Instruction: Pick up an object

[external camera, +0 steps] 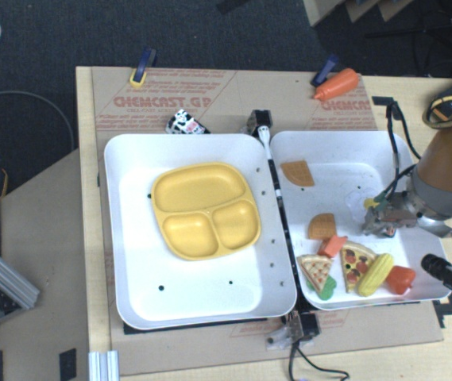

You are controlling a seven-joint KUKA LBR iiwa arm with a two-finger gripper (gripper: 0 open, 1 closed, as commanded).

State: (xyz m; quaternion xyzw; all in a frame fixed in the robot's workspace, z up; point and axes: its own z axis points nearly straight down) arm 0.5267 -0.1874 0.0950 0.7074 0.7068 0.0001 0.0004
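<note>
I am watching the claw (382,222) hanging low inside the right bin (345,151), and I cannot tell how it is set from this slant. I judge I am in the approach step, with nothing gripped yet. Taking the corn cob (376,270) as my mark: the pizza slice (356,263) is touching its left side, the red piece (400,279) is lying just right of it, and the claw is hovering just above it. Next I am needing a descent centred on one toy, clear of its neighbours.
</note>
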